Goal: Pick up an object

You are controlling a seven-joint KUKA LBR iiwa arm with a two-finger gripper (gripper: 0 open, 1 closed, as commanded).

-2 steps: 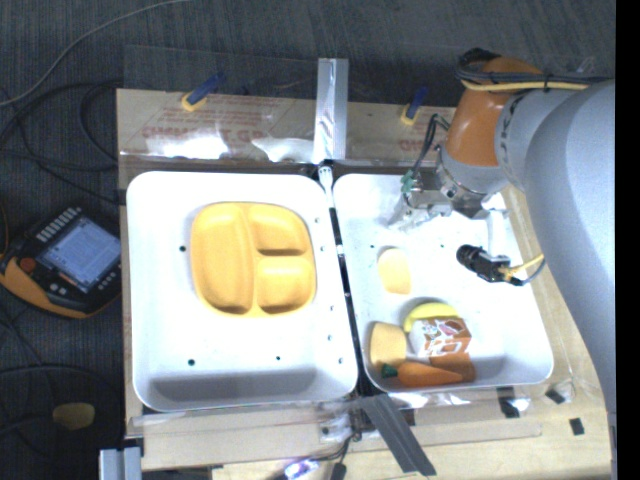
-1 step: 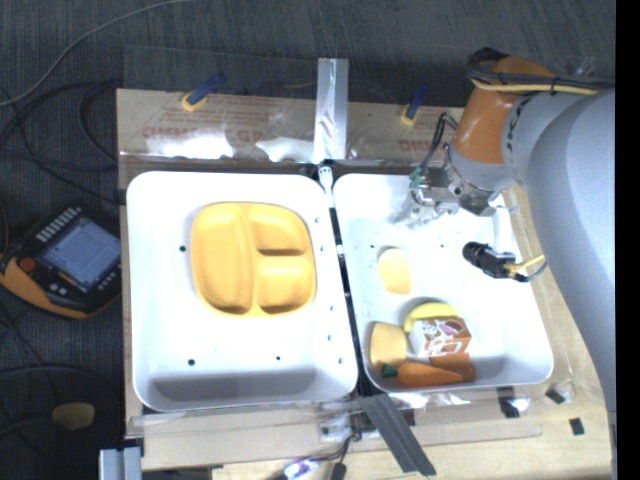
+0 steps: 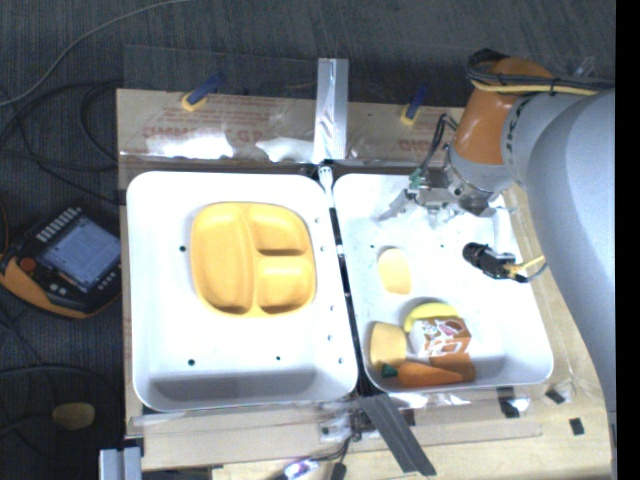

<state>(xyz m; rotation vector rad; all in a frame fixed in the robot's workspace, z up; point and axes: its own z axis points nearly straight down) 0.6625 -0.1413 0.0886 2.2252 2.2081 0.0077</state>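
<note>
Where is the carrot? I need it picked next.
The carrot lies along the right bin's near edge, below the orange carton.

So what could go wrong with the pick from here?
The carrot, carton and yellow pieces are packed into the right bin's near corner, so fingers may snag two or hit the wall. The gripper hangs at the far end, over bare floor; closing there would likely grab nothing.
</note>
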